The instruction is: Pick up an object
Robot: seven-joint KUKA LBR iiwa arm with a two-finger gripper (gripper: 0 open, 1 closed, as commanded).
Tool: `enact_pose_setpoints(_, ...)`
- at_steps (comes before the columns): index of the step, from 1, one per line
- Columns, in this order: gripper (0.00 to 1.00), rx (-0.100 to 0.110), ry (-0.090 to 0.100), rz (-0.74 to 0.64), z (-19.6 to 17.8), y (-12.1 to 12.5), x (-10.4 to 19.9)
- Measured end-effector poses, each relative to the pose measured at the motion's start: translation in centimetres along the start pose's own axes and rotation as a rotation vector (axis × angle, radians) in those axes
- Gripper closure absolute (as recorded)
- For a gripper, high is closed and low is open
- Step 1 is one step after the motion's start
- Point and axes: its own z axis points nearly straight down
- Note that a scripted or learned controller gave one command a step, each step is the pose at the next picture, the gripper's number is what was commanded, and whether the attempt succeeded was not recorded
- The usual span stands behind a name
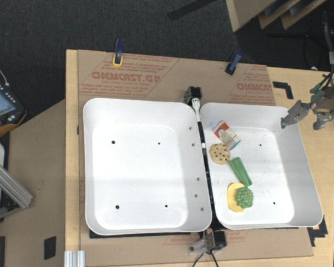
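The right bin (299, 159) holds several small things along its left side. A red, white and blue packet (226, 134) lies furthest back, with a round brown cookie (219, 154) just in front of it. A green stick (241, 171) lies slanted below the cookie. Nearest the front sits a yellow and green lump (240, 197). My gripper (302, 123) hangs over the bin's far right corner, well away from all of them. Its fingers are open and spread, with nothing between them.
The left bin (98, 171) sits beside the right one, with a black hinge strip (202, 154) between them. Both rest on a brown cardboard sheet (159, 74) held by blue clamps at the back. A cable (204, 266) trails off the front edge.
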Motion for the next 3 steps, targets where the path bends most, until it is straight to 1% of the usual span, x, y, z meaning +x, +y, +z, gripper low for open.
enact_pose_setpoints(1,0.00,0.015,0.005,0.002,12.0,-4.5,0.1)
enact_pose_setpoints(2,1.00,-0.004,-0.002,0.001,10.1,-4.0,0.0)
enact_pose_setpoints(3,1.00,0.008,0.002,0.007,13.2,-10.8,-3.1)
